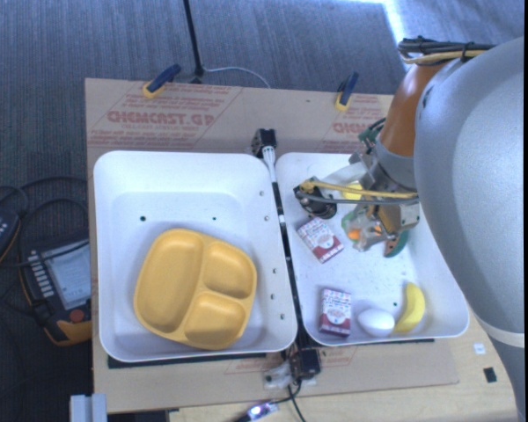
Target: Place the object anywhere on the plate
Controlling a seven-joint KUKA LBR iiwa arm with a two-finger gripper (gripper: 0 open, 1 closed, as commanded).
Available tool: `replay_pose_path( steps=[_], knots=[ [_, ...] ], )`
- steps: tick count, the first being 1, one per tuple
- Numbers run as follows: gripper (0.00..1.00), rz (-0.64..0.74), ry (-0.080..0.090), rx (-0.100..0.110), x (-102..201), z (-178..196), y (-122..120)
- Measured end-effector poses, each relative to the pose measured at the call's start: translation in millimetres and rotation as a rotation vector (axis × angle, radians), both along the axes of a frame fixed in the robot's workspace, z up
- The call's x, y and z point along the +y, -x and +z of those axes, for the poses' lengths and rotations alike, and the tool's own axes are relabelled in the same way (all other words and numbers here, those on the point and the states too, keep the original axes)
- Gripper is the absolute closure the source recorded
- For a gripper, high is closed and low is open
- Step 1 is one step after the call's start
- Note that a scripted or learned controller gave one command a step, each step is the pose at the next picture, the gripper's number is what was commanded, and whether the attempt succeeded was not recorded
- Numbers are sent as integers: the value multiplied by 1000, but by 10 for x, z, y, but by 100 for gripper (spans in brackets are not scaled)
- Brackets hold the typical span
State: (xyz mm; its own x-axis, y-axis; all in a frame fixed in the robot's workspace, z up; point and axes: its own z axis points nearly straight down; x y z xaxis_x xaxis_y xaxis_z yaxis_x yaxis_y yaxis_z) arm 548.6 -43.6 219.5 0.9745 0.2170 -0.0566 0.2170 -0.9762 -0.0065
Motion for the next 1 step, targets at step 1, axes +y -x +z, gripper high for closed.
replay_pose_path(
  steps=[1],
  knots=[
    [0, 0, 1, 0, -2, 2, 0]
  ],
)
